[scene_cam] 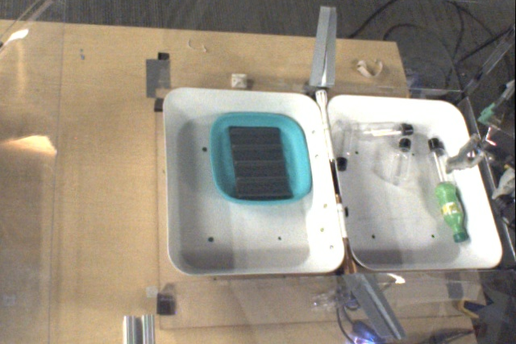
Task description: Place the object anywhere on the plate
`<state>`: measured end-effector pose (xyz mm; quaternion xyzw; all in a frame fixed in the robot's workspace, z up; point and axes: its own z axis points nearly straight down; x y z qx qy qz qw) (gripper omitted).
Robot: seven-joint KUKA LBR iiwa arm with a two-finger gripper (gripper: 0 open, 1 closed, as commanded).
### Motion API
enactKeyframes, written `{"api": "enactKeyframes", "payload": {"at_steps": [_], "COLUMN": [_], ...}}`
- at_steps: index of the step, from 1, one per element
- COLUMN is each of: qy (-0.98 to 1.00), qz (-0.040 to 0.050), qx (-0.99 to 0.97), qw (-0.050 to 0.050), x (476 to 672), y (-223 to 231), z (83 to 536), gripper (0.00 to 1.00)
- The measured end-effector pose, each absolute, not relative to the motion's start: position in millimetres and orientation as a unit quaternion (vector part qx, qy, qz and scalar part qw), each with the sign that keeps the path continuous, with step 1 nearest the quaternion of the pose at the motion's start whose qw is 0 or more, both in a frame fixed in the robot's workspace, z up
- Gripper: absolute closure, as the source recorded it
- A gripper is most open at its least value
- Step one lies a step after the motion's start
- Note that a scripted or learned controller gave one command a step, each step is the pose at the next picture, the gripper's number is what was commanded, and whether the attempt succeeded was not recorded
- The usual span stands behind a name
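object: green bottle (pixel 451 209), lying flat, right bin (pixel 419 254) | plate (pixel 260 156): teal, left bin (pixel 242 254)

- Even, moderately bright light overall, slightly soft focus throughout.
- Glare patches on the bench (pixel 32 142) toward 9 o'clock.
- Soft shadows along the left bin (pixel 185 254) inner walls, at 9 and 6 o'clock.

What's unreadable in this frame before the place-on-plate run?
- Claw: sits at the camera view's right edge, small and blurred; open or shut cannot be told.
- Clear plastic tubes with black caps in the right white bin: transparent against white, so count and outlines are unclear.
- Green plastic bottle: label too small to read.
- Teal square plate, dark ribbed insert: material unclear.
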<state>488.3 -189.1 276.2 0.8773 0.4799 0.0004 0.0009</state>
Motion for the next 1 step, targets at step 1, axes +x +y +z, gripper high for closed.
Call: {"api": "enactKeyframes", "payload": {"at_steps": [1], "qy": [0.480], "qz": [0.0004], "qx": [0.877], "qw": [0.001], "x": [488.3], "y": [-189.1], "z": [276.3], "gripper": [0.00]}}
